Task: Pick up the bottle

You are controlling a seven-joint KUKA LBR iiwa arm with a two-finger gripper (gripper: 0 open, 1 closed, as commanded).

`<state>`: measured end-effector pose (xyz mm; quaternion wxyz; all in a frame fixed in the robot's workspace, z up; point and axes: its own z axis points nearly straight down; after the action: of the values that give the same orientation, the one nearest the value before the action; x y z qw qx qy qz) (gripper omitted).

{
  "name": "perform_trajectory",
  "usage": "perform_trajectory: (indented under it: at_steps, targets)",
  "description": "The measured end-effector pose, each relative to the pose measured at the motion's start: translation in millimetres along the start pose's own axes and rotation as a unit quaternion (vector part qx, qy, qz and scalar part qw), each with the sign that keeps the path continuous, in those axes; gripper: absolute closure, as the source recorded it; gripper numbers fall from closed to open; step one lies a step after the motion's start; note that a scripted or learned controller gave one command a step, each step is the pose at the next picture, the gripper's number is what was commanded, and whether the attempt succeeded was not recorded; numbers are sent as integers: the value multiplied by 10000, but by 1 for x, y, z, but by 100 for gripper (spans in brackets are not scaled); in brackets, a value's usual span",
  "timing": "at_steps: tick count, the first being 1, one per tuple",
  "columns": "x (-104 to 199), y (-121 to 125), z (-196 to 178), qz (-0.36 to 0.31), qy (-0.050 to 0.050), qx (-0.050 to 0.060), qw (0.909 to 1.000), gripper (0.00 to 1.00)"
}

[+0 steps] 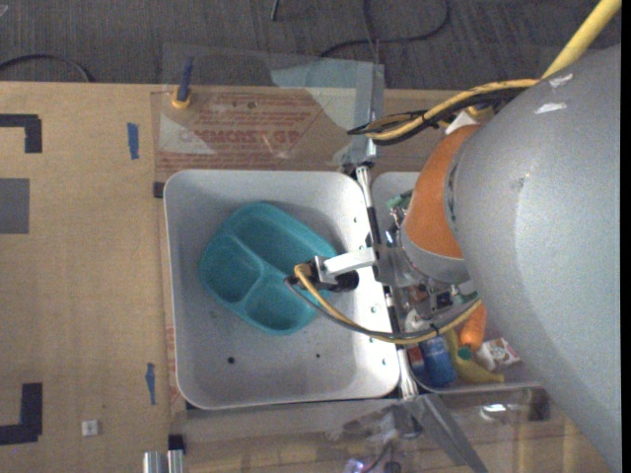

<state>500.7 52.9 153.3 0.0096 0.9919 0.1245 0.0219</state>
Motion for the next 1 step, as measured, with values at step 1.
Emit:
perform_trajectory:
  at_steps: [1]
  targets:
    - [7,3,-17,-8,102,-24,9999,100]
